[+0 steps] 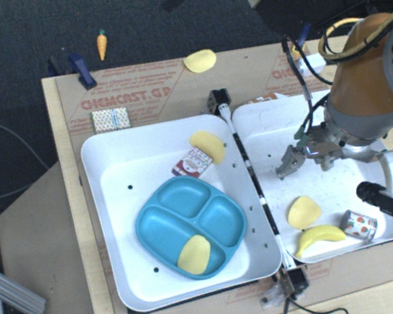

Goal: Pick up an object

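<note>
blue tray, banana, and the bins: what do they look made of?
Blue tray: likely moulded plastic, smooth with a soft sheen on its divider ridges.
Banana: probably a plastic toy, uniformly yellow and slightly glossy; real fruit can't be excluded.
Bins: thin white plastic, matte, with rounded formed rims.

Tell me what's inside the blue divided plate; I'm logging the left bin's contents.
The blue divided plate holds one yellow chip-like piece in its near compartment. The other two compartments show bare blue. Whatever lies beneath the plate is covered.
</note>
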Controlling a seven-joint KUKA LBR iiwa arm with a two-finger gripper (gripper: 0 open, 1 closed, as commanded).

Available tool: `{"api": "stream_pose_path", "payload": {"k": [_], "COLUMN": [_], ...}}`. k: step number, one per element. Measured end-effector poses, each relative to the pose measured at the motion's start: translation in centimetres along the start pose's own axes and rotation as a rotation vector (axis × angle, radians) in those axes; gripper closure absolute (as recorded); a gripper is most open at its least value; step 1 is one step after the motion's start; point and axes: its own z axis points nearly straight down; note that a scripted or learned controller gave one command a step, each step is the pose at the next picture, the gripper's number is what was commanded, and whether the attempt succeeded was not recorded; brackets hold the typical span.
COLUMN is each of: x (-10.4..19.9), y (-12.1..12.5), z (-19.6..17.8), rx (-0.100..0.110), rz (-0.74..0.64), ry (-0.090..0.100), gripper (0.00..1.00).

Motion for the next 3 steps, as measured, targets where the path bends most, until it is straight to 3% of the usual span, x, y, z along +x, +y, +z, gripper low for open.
{"api": "stream_pose_path", "payload": {"k": [1, 2, 3], "x": [-2.1, -2.8, -8.2], "y": [-3.8, -4.8, 0.9], "z": [4.4, 10.1, 10.0], "rx": [0.001, 0.0, -0.001], "rz": [0.002, 0.002, 0.002], "ry": [-0.001, 0.0, -0.001], "gripper": [0.0, 0.0, 0.0]}}
